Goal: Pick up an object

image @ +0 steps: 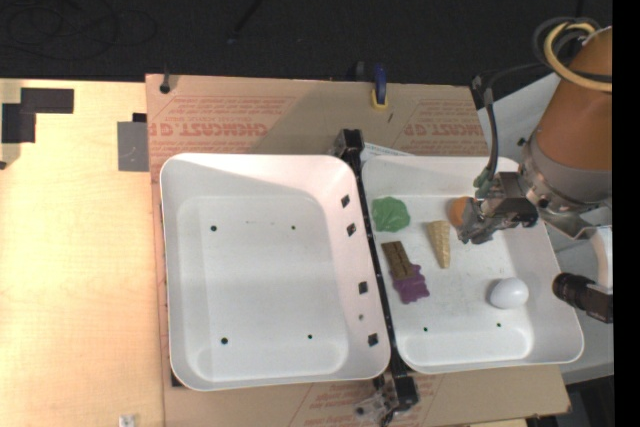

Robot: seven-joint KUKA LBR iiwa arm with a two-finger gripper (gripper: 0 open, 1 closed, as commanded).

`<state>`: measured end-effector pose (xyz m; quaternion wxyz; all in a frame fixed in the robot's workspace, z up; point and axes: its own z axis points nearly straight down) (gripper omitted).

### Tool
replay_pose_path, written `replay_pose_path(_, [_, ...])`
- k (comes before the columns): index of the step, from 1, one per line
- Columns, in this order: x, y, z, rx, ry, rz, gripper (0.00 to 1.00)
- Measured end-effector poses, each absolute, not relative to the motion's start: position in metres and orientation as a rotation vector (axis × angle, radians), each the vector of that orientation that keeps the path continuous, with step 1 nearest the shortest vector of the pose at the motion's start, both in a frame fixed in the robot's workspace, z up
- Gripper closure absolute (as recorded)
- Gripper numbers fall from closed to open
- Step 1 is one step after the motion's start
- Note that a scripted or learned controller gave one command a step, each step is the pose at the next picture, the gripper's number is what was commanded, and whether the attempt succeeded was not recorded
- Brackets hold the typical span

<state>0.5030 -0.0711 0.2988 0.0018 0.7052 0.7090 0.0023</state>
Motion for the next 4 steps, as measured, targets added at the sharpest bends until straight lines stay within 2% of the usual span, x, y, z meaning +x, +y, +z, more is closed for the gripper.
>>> replay_pose_path(1, [0.474,-0.161,0.334,2.227,2.210,-0.002,1.00])
replay_pose_path(2, [0.472,-0.149,0.152,2.234,2.234,-0.014,1.00])
replay_pose_path(3, [0.478,-0.100,0.334,2.206,2.221,0.017,1.00])
replay_pose_path(4, [0.474,-0.046,0.223,2.225,2.234,-0.011,1.00])
